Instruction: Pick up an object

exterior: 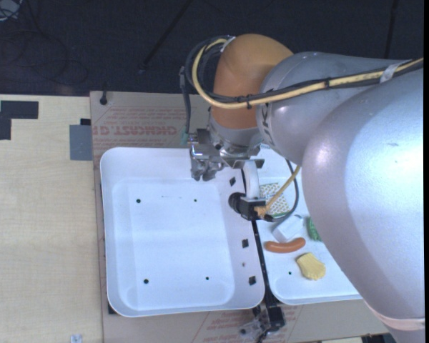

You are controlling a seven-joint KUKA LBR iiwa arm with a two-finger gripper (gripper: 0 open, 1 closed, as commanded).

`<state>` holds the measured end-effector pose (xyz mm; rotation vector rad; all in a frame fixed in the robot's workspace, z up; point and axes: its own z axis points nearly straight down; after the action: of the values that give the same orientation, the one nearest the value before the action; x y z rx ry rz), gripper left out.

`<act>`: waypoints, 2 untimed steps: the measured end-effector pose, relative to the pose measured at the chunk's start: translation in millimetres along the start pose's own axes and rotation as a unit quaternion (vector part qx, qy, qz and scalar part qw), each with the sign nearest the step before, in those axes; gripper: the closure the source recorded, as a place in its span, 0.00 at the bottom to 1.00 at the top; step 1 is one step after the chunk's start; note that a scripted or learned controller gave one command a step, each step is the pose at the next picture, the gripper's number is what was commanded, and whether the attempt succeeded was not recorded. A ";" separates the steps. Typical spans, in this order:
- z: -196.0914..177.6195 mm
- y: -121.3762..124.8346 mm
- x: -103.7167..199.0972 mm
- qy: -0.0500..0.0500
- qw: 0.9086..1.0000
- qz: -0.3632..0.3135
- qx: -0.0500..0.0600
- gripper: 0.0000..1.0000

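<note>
Two shallow white bins of smooth, glossy plastic with rounded corners sit side by side on a sheet of brown cardboard (139, 123) printed in red, which lies on a pale wood-grain surface (36, 227). The left bin (114, 227) has a flat floor dotted with a few small dark holes.

The things to pick lie in the right bin (336, 286). There is a slim, orange-red sausage shape (284, 246) with a slight curve and a shiny skin. Just nearer the camera is a lumpy yellow piece (311, 266) with a rough, matte look. Farther back lie a small white block (289, 227), a narrow green piece (312, 229) beside it, and a flat item with a speckled pattern (270, 191).

The bulky grey arm (357, 156), smooth and metallic with an orange band (247, 66), spreads over the right side and hides much of that bin.

The metal tool (204, 164) hangs over the far right corner of the left bin, close to its rim and apart from all the pieces in the other bin. Whether it is released or clenched cannot be told from this angle.
</note>
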<state>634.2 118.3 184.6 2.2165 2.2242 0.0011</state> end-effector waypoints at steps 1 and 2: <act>-191.1 12.1 -9.7 0.001 1.000 0.001 -0.008 1.00; -137.4 -17.8 -68.9 -0.001 1.000 0.004 0.005 1.00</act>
<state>616.4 49.5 322.0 2.2302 2.2187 -0.0125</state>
